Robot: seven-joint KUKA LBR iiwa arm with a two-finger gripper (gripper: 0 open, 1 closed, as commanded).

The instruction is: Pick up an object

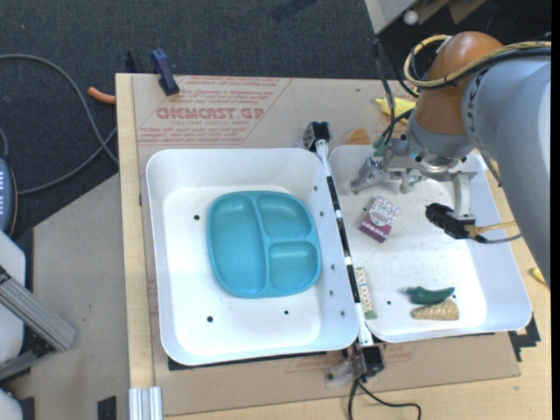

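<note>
The gripper [411, 175] hangs over the far end of the right bin [499, 296], and whether it is spread or closed cannot be told. Just below it lies a small purple-and-white packet [381, 219], its print unreadable. The tabletop [210, 116] board reads "CHEMCAST GP" in red. A teal divided plate [262, 241] sits in the left bin [175, 234].

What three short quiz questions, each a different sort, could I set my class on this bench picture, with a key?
1. True or false: the blue divided plate lies in the right bin.
2. Which lies nearest the gripper? A) small purple packet B) green object C) blue clamp
3. Fill in: the plate has ___ compartments.

Key: 1 false, it lies in the left bin; 2 A; 3 three.
</note>
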